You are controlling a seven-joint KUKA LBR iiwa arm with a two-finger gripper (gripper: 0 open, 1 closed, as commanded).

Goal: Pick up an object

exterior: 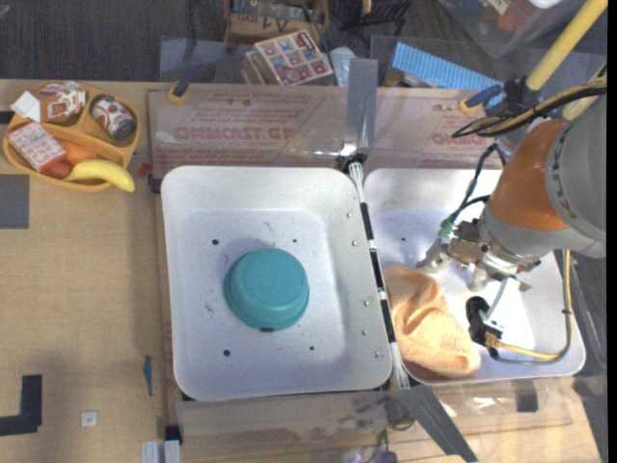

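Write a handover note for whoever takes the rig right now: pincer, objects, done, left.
Pincer: low over the right bin, just right of the orange cloth; nothing seen between its fingers, and whether they are open or shut can't be told.
Objects: orange cloth crumpled in the right bin's near-left part, against the divider. Teal bowl upside down in the middle of the left bin.
Done: no object lifted yet.
Left: grasp one, probably the cloth since it's closest, and lift it.

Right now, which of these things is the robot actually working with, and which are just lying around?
Part of the job:
teal bowl in the left bin
orange cloth in the right bin
gripper

Just lying about:
yellow tray with a banana
puzzle box
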